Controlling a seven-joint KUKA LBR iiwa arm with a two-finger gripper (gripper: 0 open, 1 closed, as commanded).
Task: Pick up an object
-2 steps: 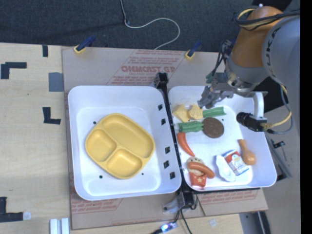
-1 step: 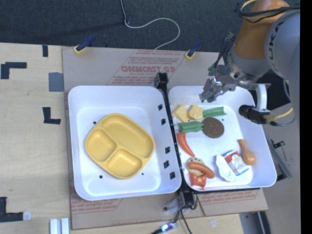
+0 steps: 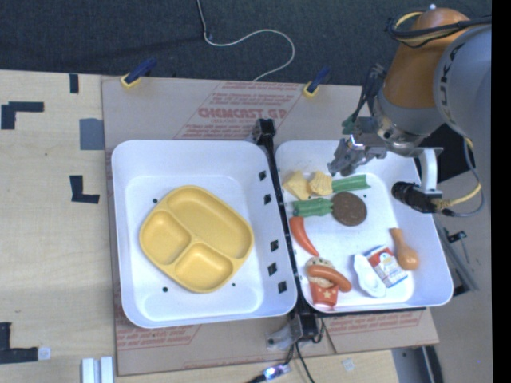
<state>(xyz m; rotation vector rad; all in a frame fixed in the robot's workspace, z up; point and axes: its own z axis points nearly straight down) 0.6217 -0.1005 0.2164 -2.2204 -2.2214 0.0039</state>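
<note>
The right bin (image 3: 427, 282) holds several toy foods: yellow cheese pieces (image 3: 307, 185), a green bean pod (image 3: 313, 207), a brown round patty (image 3: 349, 210), a red chili (image 3: 303, 235), a hot dog (image 3: 328, 277), a white packet (image 3: 378, 270) and an orange drumstick (image 3: 404, 249). My gripper (image 3: 345, 161) hangs over the bin's back part, just right of and above the cheese, beside a green strip (image 3: 351, 183). Nothing shows between its fingers.
The left bin (image 3: 132, 166) holds a yellow divided tray (image 3: 196, 237). A black divider (image 3: 275, 206) separates the bins. The grey arm with its orange band (image 3: 423, 62) fills the upper right. A white cable (image 3: 239, 34) lies behind the bench.
</note>
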